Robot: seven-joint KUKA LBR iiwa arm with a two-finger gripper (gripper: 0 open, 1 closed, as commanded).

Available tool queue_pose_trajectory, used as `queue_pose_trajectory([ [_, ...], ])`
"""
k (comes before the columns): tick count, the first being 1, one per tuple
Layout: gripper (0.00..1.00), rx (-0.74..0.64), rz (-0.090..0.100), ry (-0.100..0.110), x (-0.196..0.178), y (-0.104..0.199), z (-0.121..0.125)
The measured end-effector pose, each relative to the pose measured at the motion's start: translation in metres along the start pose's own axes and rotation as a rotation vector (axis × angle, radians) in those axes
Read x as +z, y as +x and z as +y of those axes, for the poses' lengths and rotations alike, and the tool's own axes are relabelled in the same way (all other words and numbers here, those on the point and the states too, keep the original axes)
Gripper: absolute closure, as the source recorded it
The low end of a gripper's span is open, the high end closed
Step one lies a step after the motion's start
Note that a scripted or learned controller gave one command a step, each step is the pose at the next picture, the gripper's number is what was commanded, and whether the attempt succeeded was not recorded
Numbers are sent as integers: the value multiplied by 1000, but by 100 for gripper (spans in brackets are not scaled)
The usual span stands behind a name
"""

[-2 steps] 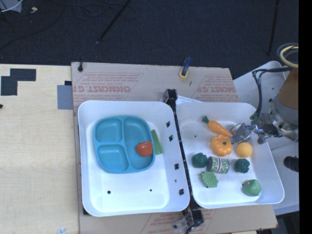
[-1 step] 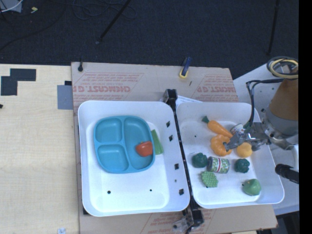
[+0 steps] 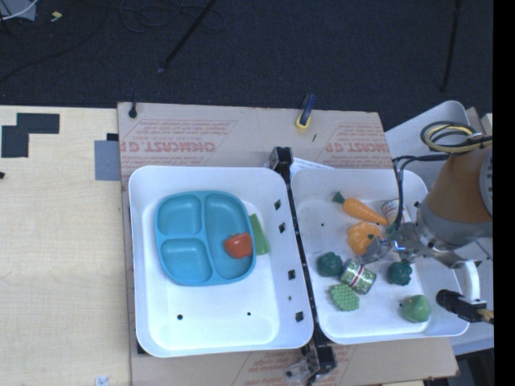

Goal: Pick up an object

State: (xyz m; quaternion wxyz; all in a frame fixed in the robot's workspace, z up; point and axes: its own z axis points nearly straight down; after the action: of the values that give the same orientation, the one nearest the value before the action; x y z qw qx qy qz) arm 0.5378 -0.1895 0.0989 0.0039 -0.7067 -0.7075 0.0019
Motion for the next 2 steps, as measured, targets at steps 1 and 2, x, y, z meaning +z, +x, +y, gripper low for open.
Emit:
queue_pose_trajectory([
  [1,0,2,-1,-5,12,1,0],
  [2,100,7,-1,-4,1,0,0],
])
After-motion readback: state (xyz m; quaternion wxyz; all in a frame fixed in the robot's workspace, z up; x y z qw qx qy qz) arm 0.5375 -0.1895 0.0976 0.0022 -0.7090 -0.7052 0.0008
